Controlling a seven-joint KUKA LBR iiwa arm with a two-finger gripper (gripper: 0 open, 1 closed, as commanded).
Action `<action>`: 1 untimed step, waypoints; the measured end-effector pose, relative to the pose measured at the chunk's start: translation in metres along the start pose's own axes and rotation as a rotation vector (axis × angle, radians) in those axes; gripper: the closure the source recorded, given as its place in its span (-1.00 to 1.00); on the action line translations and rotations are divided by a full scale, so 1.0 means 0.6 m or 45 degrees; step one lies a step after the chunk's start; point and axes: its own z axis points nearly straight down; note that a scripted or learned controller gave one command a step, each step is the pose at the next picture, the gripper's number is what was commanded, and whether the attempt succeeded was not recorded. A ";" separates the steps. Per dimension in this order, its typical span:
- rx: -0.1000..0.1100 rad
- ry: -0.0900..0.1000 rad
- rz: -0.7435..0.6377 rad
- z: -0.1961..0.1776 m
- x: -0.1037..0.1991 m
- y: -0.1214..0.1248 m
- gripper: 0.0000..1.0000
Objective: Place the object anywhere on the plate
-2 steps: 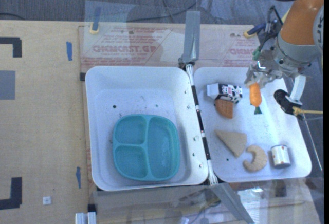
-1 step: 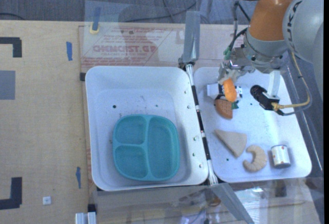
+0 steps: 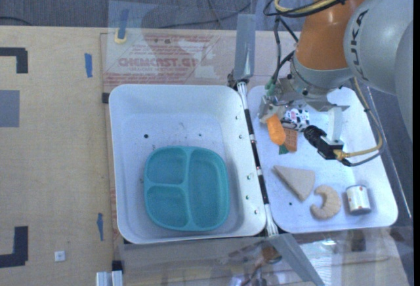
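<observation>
A teal divided plate (image 3: 186, 187) lies in the left white bin (image 3: 131, 104). In the right bin (image 3: 380, 209) an orange carrot-like piece (image 3: 278, 131) lies at the upper left, directly under my gripper (image 3: 283, 115), which hangs below the orange wrist band. A small black-and-white object (image 3: 298, 118) sits next to the orange piece. The wrist hides the fingertips, so whether they touch the orange piece is unclear.
A beige wedge (image 3: 296, 180), a croissant-shaped piece (image 3: 326, 203) and a small silver can (image 3: 357, 199) lie near the right bin's front. A black connector with a yellow cable (image 3: 326, 143) hangs off the arm above the bin.
</observation>
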 end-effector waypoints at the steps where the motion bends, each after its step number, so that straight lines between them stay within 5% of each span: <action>1: 0.002 0.000 0.138 0.001 0.159 -0.072 1.00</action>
